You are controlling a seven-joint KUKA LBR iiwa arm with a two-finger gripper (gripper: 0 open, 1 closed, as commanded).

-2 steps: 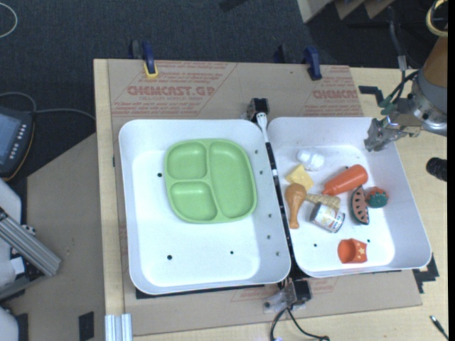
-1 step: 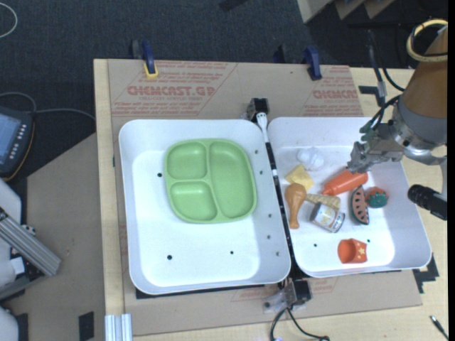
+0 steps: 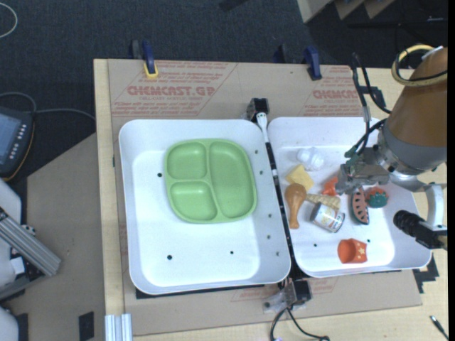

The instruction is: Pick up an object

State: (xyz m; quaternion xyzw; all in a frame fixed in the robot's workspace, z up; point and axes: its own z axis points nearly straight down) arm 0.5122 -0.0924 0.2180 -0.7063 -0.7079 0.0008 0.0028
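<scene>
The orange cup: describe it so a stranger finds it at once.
Look in the right bin, the one crowded with small toys. The orange cup lies near its front edge, apart from the cluster above. It is the lone orange-red piece there, below the tin can.

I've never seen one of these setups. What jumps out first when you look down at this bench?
The pale green divided plate stands out most, lying alone in the left white bin. Next is the clutter of small toys in the right bin: a wooden drumstick shape, a tin can, a watermelon slice and an orange cup. The grey and orange arm reaches in from the right, its hand low over those toys.
</scene>
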